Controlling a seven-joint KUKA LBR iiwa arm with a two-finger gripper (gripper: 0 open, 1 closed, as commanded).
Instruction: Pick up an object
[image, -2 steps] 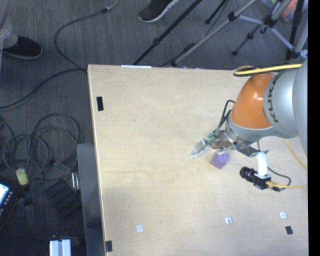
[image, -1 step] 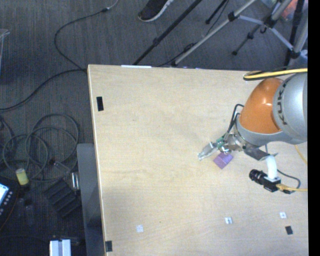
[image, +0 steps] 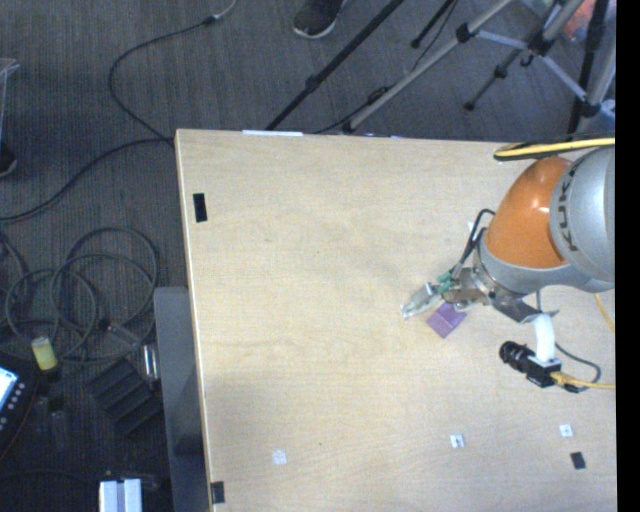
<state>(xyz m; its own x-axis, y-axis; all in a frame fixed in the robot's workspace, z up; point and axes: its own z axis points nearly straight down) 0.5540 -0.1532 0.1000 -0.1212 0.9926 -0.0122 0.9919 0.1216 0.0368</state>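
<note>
Gripper (image: 425, 298) low over worktop (image: 320, 300) | purple block (image: 446, 320) just beside, toward arm's wrist side, slightly nearer camera | fingers' state: cannot tell | block not gripped.

We see soft, even light on the pale bench (image: 330, 300). The dark floor (image: 80, 150) looks dim. The picture is a bit blurry and grainy, with faint shadows.

The grey arm with the orange band (image: 560, 225) is running off the right edge. The small silver gripper (image: 425, 298) is showing too blurred to read.
</note>
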